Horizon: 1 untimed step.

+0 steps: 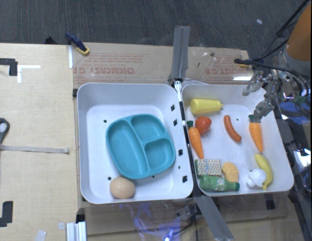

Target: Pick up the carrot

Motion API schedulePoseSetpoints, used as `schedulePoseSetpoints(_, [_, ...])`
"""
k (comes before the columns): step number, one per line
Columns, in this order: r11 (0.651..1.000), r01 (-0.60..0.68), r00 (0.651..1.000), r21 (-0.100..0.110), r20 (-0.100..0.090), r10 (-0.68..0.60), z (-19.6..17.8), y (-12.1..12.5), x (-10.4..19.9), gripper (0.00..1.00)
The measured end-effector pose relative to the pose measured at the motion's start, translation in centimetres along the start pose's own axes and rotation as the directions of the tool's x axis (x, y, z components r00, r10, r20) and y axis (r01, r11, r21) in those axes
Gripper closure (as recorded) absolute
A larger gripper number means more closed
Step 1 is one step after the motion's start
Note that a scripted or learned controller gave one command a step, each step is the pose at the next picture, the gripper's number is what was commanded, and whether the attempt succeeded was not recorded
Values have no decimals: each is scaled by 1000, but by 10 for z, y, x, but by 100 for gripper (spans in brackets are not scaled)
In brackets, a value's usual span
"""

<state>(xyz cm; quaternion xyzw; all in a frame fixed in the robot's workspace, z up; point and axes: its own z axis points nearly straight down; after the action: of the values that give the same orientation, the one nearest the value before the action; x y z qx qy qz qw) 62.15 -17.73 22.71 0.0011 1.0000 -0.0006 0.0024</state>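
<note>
Two orange carrots lie in the right bin (282,149). One carrot (256,137) with a green top is at the right side, pointing toward the front. The other carrot (196,142) rests against the bin's left wall, just below a red tomato (203,124). My gripper (254,101) hangs over the bin's back right part, open, its two fingers spread apart. The nearer fingertip (257,113) is right above the green top of the right carrot; I cannot tell if it touches. Nothing sits between the fingers.
The right bin also holds a yellow pepper (206,106), a red sausage (232,128), a banana (265,169), corn (229,172), a cracker (209,166) and a green item (218,185). The left bin (90,109) holds a blue divided plate (140,145) and a tan ball (122,188).
</note>
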Motion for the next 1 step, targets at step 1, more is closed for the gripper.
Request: schedulePoseSetpoints(1, [991,136,991,0,1,-136,133,-45,3,0])
